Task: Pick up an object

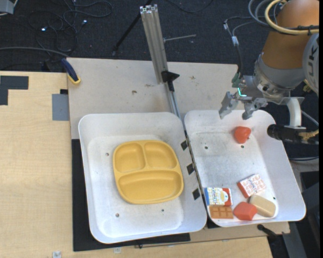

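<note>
Camera view recorded tool, fingers spread and empty, above right bin's far end; red object lay just below, best taken by straight, centred descent.

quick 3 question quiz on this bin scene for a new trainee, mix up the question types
1. True or false: the yellow divided plate lies in the left bin.
2. Which object lies nearest the gripper? A) the small red-orange object B) the tan block C) the waffle piece
3. Fill in: the gripper's fingers are ___, with nothing between them.

Key
1. True.
2. A; it sits alone at the far end of the right bin, just below the gripper in the picture.
3. Open.
</note>
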`<state>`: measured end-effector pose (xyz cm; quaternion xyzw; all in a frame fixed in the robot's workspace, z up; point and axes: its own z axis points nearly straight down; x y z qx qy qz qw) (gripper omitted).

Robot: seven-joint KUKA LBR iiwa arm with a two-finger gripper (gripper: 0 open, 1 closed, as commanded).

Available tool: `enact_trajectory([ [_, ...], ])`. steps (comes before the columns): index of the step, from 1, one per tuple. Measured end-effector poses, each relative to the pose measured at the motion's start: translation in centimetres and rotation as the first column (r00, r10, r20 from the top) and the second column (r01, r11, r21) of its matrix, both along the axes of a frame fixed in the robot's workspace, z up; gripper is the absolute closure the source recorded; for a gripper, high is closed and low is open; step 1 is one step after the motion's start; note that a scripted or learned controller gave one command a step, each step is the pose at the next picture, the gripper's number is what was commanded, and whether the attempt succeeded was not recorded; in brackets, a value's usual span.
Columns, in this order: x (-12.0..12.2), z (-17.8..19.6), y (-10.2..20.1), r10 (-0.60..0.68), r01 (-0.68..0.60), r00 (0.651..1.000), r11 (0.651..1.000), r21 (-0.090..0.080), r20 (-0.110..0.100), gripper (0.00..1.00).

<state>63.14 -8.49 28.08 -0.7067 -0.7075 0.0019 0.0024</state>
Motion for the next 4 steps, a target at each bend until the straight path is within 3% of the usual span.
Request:
enact_trajectory([
  [1,0.1,0.1,0.0,0.0,0.0,1.0,1.0,0.0,0.003,0.0],
  [2,0.3,-4.3,0.3,0.0,0.0,1.0,1.0,-0.001,-0.001,0.0],
  [4,0.8,-16.7,0.4,0.002,-0.002,1.0,1.0,0.0,-0.002,0.0],
])
